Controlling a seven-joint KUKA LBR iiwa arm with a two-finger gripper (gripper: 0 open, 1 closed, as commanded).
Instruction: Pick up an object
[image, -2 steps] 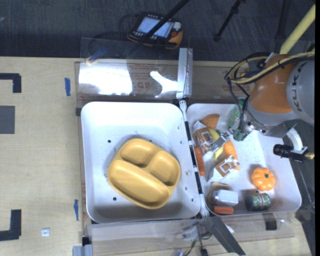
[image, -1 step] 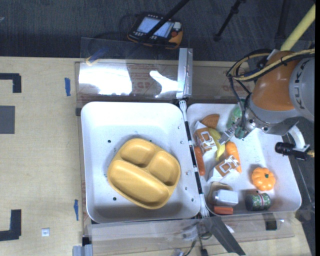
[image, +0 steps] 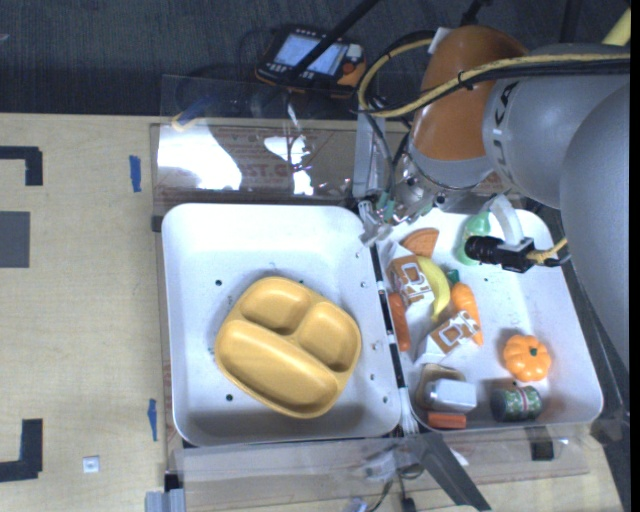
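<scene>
Yellow 3-compartment tray (image: 288, 345), left bin (image: 190, 300)

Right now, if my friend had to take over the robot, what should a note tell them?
Gripper: at the far edge where the two bins meet; can't tell if its fingers are open or shut, and nothing shows between them.
Left bin: a yellow sectioned tray.
Right bin: banana, carrot, small pumpkin, green can and other small toys.
Done: nothing picked up yet.
Left: choose one object, grasp it, lift it.
</scene>
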